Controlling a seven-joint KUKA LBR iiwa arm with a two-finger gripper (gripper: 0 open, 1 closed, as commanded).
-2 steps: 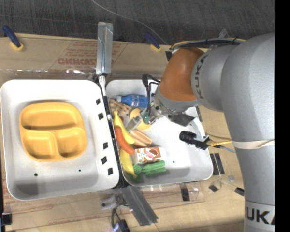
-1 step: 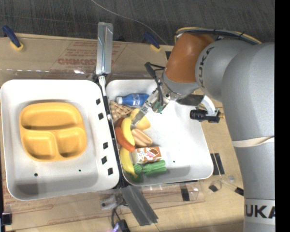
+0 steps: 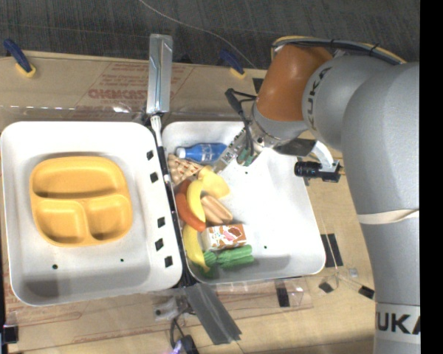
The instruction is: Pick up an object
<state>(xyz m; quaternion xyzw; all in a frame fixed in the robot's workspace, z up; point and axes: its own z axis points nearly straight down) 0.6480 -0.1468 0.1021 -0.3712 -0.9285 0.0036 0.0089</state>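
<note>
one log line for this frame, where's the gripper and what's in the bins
gripper: low in right bin, beside blue bottle | grasp: none seen | toys piled along that bin's left wall | left bin: yellow tray

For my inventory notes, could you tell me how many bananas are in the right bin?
2. One banana lies in the pile's middle, beside the hot dog; another banana lies along the left wall, nearer the front. More may be hidden underneath.
</note>
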